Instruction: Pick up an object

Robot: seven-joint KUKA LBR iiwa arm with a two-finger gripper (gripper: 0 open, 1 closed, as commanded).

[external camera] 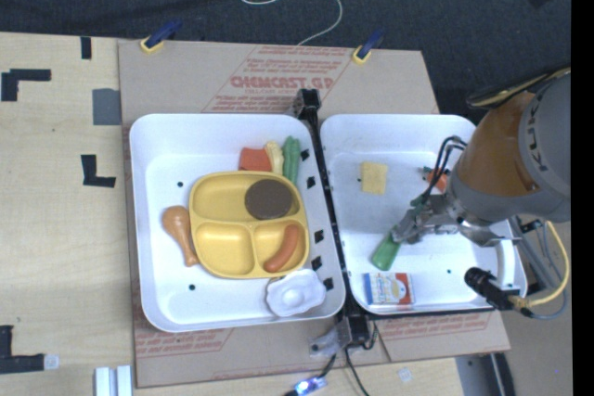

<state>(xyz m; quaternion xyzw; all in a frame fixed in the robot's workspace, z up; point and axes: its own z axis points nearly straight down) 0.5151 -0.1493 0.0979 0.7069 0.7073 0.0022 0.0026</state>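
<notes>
- My gripper [406, 230] is down in the right bin [445, 130], fingers at the top end of the green pickle [386, 250]; can't tell if they're clamped on it.
- Pickle lies tilted, just above the small carton [385, 289].
- Yellow cheese cube [373, 178] sits well up from the pickle.

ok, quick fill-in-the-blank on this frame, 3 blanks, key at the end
1. The yellow tray sits in the ___ bin.
2. The gripper is down at the ___ toy vegetable.
3. The brown patty lies on the ___ tray.

Missing words: left; green; yellow
</notes>
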